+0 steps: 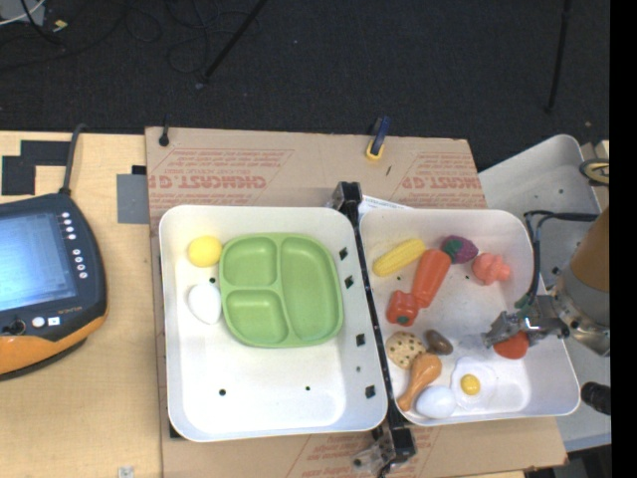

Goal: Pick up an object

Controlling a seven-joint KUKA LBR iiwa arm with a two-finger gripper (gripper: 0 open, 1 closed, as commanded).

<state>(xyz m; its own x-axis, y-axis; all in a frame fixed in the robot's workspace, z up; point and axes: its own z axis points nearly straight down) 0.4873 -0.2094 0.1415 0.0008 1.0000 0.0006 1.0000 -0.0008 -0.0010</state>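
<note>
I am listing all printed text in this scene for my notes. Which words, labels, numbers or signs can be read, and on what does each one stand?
"CHAMCRAFT G P": my best reading of red print, seen upside down, on the cardboard sheet under the bins; the letters are blurred, so it is not certain.
The same red print repeats on the right part of the cardboard, partly readable.
The tablet screen at left: text too small to read.

Light wooden bench (60,406) carries brown printed cardboard sheet (299,172) mid-frame; grey-and-orange handheld control pendant (40,277) at left edge.
</note>
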